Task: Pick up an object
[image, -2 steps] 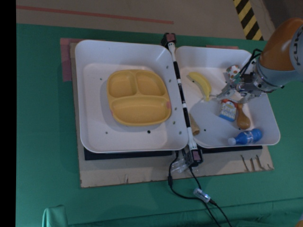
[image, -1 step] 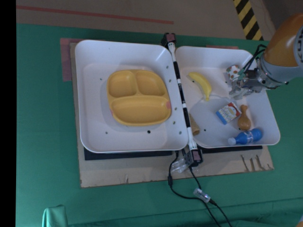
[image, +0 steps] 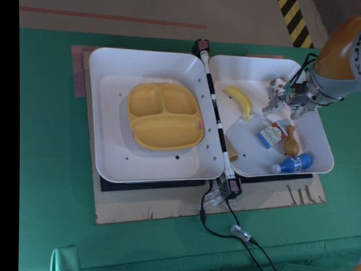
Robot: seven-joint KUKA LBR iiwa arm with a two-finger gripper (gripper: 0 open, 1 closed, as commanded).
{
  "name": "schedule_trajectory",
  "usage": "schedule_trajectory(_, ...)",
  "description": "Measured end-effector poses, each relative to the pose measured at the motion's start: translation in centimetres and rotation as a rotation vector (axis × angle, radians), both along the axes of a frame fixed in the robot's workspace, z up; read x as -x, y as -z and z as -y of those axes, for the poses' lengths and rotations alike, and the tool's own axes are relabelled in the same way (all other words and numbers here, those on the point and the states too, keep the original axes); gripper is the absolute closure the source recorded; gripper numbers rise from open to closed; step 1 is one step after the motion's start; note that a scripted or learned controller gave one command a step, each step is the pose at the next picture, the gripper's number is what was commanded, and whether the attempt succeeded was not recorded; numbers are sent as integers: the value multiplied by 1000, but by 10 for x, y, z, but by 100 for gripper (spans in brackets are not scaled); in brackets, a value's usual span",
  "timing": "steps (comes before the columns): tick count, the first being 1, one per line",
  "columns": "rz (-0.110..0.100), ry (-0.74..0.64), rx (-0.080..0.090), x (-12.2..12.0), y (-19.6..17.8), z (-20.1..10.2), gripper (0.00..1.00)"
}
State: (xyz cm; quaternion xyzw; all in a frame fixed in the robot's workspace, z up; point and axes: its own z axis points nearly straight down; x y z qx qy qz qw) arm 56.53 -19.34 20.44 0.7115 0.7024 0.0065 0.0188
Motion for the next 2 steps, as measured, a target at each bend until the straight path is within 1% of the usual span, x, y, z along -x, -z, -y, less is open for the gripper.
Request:
schedule_trajectory(1, -10, -5, -4, 63, 16, -3, 0)
schedule_trajectory(2, -12, -6, -5, 33, 16, -20, 0)
